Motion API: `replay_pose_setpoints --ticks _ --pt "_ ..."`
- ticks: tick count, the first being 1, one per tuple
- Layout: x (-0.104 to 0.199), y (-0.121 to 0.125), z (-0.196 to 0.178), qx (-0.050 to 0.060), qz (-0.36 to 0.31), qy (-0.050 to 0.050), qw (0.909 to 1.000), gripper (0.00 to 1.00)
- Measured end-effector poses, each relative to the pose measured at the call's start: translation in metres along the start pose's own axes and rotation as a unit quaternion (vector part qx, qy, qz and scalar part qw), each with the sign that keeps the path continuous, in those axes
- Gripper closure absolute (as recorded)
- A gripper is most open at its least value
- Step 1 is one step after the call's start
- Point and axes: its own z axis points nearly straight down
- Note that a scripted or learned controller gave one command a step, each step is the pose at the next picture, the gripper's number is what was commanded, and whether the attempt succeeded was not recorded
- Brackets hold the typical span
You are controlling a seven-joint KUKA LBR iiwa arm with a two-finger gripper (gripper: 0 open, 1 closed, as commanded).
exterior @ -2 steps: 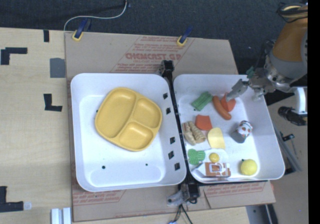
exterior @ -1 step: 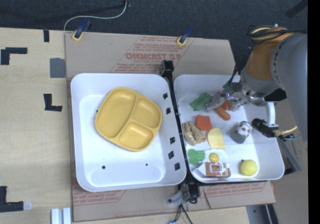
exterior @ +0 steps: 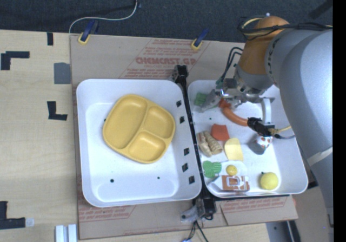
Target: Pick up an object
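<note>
Dark carpet is seen behind the counter (exterior: 32, 127); the end effector (exterior: 224, 95) is lowered over the right bin (exterior: 294, 151), its state untellable.

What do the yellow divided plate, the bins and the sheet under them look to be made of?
Plate: likely moulded plastic, matte to satin; uniform yellow, rounded compartment ridges, soft highlights. Left bin and right bin: probably thin formed plastic, smooth white with rounded rims, though the look does not settle it. Sheet: cardboard; brown, dull, printed red lettering, clamped at the far edge.
</note>
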Motion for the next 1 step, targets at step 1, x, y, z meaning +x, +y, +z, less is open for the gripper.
replay_pose_setpoints --ticks 1 --pt "-0.0035 -0.0006 -0.0103 -0.002 0.002 -0.001 1.0000 1.00"
